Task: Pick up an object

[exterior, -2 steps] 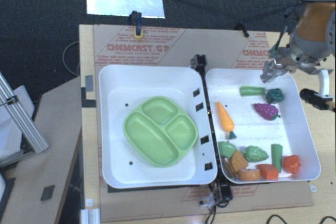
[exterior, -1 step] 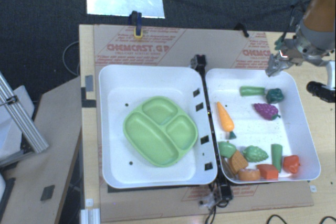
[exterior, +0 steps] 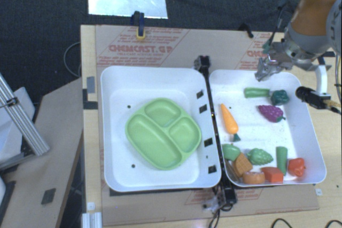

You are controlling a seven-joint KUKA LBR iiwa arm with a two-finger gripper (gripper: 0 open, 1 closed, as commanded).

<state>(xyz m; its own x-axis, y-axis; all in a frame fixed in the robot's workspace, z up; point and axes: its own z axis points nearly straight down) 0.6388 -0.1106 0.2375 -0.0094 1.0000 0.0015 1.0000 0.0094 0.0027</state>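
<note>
**Arm Gets Ready to Grab a Toy**

The gripper (exterior: 265,70) hangs at the upper right of the frame, over the right bin's (exterior: 312,139) top edge. I cannot tell how wide it is (too blurry). It holds nothing. Next, drop onto the green toy (exterior: 257,92) just below. Red letters on the board (exterior: 160,45) say CHEMCAST.

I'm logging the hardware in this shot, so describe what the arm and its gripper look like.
The arm is a rounded grey body with a broad orange band above the wrist. A thin dark cable loops over its top, and more thin cables run down beside it. The gripper is a small grey metal piece with short fingers. A white bracket and a black cylindrical part sit just below the wrist.
</note>
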